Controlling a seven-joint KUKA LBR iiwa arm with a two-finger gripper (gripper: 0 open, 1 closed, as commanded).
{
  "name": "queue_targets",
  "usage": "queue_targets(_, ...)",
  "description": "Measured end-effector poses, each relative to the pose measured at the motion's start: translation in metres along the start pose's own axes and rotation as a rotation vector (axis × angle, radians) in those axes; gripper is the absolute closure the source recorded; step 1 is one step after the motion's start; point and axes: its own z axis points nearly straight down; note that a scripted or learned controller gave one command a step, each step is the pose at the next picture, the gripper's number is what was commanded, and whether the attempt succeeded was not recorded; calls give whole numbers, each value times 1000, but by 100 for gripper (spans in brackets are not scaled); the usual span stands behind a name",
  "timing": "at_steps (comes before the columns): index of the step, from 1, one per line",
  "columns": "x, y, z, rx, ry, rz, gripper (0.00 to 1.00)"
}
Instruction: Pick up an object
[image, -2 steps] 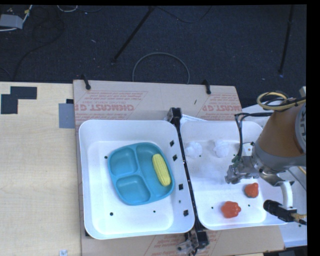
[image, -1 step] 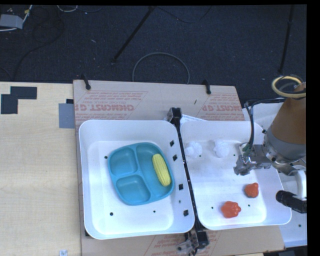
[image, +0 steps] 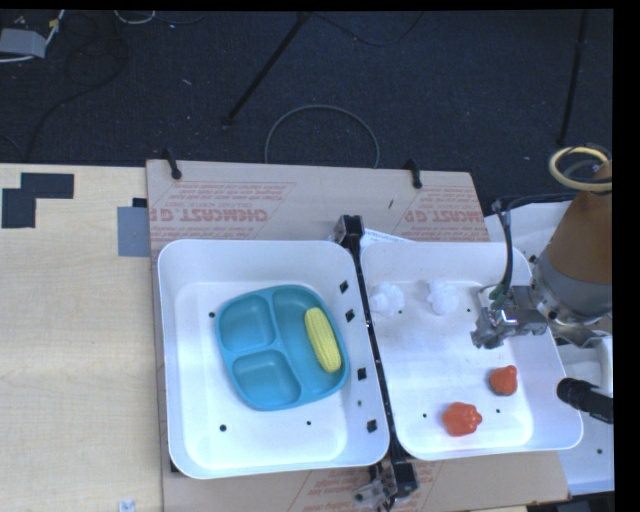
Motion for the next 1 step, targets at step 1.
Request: queue_targets(1, 54, 9, 8, 3, 2, -4, 100)
